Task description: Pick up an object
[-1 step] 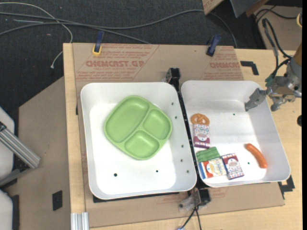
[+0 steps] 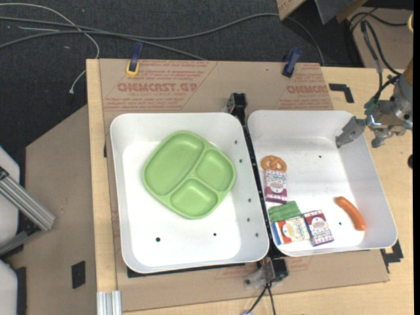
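While the arm reaches in over the right bin's (image 2: 367, 169) far right corner, its gripper (image 2: 363, 131) hangs above the rim with fingers spread, pinching nothing. One green plate (image 2: 189, 174) lies in the left bin (image 2: 131, 241). Right bin: one pretzel (image 2: 273, 163), one orange sausage (image 2: 351, 212), four small packets (image 2: 296, 223).

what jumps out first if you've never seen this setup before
The big green divided plate draws the eye first, lying tilted in the middle of the left bin. Next comes the cluster in the right bin: a pretzel and small packets along its left wall, with an orange carrot-like piece towards the right. The tool hangs over that bin's upper right corner, away from all of them.
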Tool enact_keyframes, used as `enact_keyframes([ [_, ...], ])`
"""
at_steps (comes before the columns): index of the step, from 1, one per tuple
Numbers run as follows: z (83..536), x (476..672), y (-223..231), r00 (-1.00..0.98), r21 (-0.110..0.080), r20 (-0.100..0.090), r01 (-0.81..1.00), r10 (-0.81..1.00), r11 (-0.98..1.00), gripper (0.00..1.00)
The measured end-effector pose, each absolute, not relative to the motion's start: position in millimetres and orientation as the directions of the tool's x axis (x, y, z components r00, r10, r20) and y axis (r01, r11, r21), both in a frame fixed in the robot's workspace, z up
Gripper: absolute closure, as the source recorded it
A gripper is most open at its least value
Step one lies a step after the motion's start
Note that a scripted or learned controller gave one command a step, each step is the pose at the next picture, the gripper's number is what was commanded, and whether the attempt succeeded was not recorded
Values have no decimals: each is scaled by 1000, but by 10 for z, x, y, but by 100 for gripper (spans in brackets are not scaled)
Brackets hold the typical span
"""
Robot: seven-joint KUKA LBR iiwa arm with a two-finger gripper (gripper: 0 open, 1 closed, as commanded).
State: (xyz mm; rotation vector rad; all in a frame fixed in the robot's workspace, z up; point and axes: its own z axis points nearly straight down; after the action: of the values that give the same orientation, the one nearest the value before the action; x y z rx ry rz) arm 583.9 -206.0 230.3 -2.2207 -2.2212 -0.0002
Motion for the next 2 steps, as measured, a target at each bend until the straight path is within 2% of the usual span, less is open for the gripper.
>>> enact_keyframes([
  [1, 1711, 5908, -2023, -2, -4, 2, 1000, 1000, 2, 0],
  [2, 1193, 5821, -2074, 0, -3, 2, 1000, 1000, 0, 0],
])
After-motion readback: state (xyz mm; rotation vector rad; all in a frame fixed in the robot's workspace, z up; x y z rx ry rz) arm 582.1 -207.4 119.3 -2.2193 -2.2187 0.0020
